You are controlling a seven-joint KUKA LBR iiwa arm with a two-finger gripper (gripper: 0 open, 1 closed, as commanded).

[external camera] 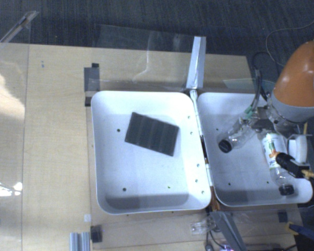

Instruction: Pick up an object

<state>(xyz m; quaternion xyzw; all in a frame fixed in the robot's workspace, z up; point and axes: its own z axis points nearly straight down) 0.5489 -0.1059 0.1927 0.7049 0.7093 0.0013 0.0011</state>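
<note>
Hanging low over the far half of the right bin (215, 111), the gripper (254, 123) is seen from above, and I cannot tell whether it is open or closed. Just beside it, toward the bin's middle, a clear bottle (235, 138) lies tilted, its black end pointing at the divider. A labelled bottle (272, 151) lies near the arm's side of this bin, lengthwise toward the near wall. Above, the orange band (303, 72) caps the wrist. Well apart, a dark ribbed slab (152, 134) lies flat in the left bin (146, 184) on the pale worktop (42, 140).
</note>
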